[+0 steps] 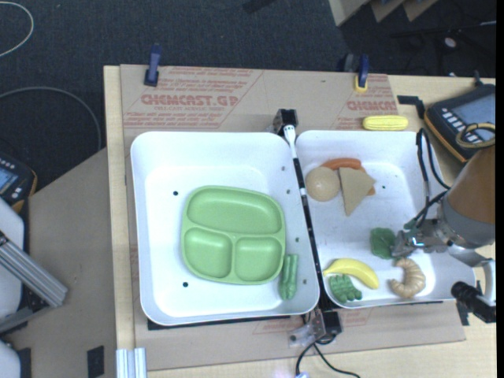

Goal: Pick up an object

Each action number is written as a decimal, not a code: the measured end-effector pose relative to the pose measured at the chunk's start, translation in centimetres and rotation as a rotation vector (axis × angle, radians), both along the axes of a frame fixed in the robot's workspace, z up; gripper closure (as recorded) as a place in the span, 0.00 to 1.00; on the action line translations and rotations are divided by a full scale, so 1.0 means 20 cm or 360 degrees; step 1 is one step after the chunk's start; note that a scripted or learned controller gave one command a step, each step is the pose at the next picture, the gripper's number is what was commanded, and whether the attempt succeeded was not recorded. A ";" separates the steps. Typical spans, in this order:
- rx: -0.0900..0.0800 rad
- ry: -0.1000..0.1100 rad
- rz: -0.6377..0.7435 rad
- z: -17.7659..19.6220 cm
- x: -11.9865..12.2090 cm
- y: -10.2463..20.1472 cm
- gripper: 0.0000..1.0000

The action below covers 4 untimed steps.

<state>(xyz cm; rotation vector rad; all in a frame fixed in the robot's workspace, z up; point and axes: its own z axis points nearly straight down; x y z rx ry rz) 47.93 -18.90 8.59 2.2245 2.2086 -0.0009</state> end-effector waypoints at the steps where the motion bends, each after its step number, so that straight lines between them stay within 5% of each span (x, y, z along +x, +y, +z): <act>1: 0.0009 0.0002 0.0018 0.00 0.01 0.33 1.00; 3: 0.0007 0.0002 0.0012 0.00 0.01 0.43 1.00; 4: 0.0008 0.0001 0.0011 0.00 0.00 0.36 1.00</act>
